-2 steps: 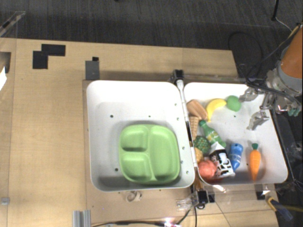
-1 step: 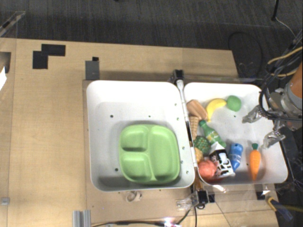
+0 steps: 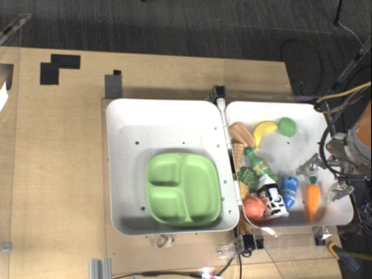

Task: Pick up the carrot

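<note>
Carrot (image 3: 313, 201) lies on the floor of the right bin (image 3: 302, 110), close to that bin's right wall and toward its near rim, stem end pointing away from the camera; it is not lifted, so the pick is judged not yet made. The tool (image 3: 325, 176) hangs over the right side of the same bin, just above and slightly to the right of the carrot's green tip. Whether the tool is released or clenched cannot be told from this slanted view; nothing is seen held in it. Remaining work, as judged: bring the tool onto the carrot, close on it, and raise it clear of the bin. Just left of the carrot stands a blue bottle-shaped item (image 3: 289, 192), close enough to be a possible obstruction to a grasp. Further left of the carrot lie a black-and-white box (image 3: 274, 201), a red fruit (image 3: 254, 208) and a green bottle (image 3: 257, 163). Beyond these, toward the bin's far wall, lie a yellow banana (image 3: 264, 130) and a green ball (image 3: 286, 126). The left bin (image 3: 157, 112), well apart from the carrot, holds a green divided plate (image 3: 204, 185). Both bins rest on the wooden worktop (image 3: 52, 173).
</note>
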